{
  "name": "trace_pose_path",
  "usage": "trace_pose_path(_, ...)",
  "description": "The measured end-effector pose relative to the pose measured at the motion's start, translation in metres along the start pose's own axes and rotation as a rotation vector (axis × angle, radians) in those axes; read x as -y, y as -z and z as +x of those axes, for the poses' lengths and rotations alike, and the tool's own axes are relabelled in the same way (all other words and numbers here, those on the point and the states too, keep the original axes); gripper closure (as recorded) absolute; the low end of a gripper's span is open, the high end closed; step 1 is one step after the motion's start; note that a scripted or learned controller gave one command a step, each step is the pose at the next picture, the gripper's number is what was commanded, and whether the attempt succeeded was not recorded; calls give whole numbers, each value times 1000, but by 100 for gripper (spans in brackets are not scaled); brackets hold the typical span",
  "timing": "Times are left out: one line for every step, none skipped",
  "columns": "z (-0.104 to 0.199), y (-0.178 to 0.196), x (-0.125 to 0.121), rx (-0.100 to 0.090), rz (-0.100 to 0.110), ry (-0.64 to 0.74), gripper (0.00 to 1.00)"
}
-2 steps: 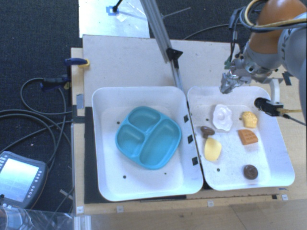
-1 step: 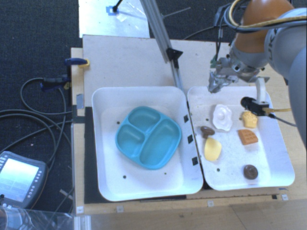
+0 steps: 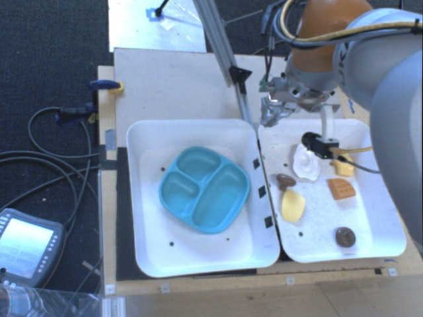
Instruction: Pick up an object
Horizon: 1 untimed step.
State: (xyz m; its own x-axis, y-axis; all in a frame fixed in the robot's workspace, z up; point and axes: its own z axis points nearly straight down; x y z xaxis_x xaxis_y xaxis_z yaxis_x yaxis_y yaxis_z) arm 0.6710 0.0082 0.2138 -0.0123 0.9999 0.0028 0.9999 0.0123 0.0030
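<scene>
Status: nothing picked yet. My gripper (image 3: 269, 116) hangs over the far left corner of the right bin (image 3: 386, 224), just by the wall it shares with the left bin (image 3: 141, 139). Nothing is visibly between the jaws. From this angle I can't tell whether it's set wide or narrow, so I'm not calling it.

Candidates, all lying loose:
- white lump (image 3: 305, 164): closest to me, towards the bin's far middle
- small brown piece (image 3: 285, 180): just beside the white lump, on the side nearer the shared wall
- yellow piece (image 3: 293, 205): just this side of the brown one
- orange square (image 3: 341, 189) and small yellow block (image 3: 344, 168): near each other, further right
- brown disc (image 3: 345, 236): alone near the front right, well apart from me
- blue divided plate (image 3: 205, 189): in the middle of the left bin, flat and wide, probably a poor fit for a two-finger grab

My read: early stage, all still to do. I haven't lined up over any one target, and I seem to be above the bin floor, though height is hard to judge. Left to do: pick a target, centre over it, descend, close, lift, confirm hold. White lump and brown piece sit close together, so there's some risk of nudging one while going for the other.
</scene>
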Motion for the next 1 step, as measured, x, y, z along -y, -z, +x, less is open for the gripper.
trace_pose_path(62, 15, -6, 0, -1, 0, 100)
